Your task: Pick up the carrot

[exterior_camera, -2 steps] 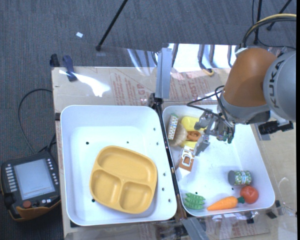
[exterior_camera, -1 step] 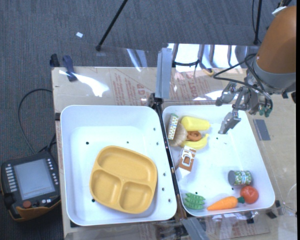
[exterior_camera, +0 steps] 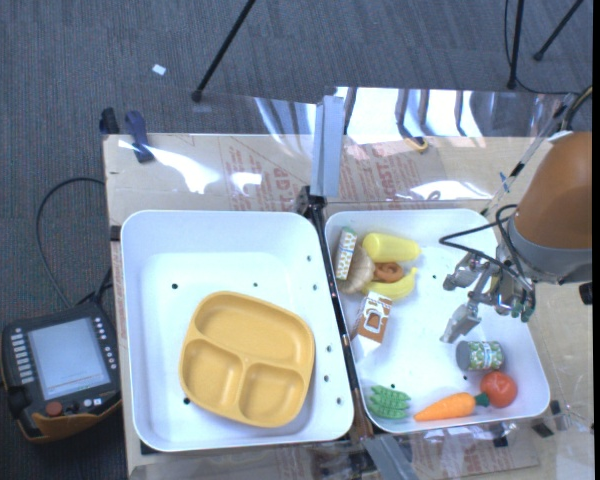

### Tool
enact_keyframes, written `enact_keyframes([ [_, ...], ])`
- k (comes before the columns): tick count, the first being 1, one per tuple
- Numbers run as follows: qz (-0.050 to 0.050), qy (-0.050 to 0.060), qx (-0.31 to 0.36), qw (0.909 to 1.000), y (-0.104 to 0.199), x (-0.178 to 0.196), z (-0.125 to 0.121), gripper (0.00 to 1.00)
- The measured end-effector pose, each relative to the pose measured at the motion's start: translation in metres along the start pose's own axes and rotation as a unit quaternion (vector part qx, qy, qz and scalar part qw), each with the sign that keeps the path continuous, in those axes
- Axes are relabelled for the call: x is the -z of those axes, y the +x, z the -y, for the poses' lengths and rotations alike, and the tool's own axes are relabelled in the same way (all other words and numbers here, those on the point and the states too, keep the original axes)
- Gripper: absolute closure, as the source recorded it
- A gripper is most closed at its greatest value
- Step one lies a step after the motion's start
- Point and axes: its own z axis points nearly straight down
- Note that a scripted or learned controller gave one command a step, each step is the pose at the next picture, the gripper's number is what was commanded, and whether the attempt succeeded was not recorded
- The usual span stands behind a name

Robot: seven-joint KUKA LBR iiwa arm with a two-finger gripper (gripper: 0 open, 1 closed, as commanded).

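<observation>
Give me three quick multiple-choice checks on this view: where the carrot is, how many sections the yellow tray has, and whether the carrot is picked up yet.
1. The carrot lies
A. in the left bin
B. at the right bin's near edge
C. on the tray

2. The yellow tray has how many compartments?
A. two
B. three
C. five

3. The carrot is
A. lying in the bin, apart from the gripper
B. hanging from the gripper
C. resting on the tray

Answers: 1 B, it sits between the green pea pod and the tomato. 2 B, its ridges mark three wells. 3 A, the gripper hovers farther back, above the can.
</observation>
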Motion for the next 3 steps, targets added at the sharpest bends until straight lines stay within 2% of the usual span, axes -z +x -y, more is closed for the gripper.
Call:
enact_keyframes([
  [1,0.013,-0.001,0.153,0.9881,0.079,-0.061,-0.009,0.00],
  [2,0.009,-0.001,0.156,0.9877,0.080,-0.053,-0.010,1.00],
  [3,0.010,-0.002,0.126,0.9920,0.118,0.039,-0.095,1.00],
])
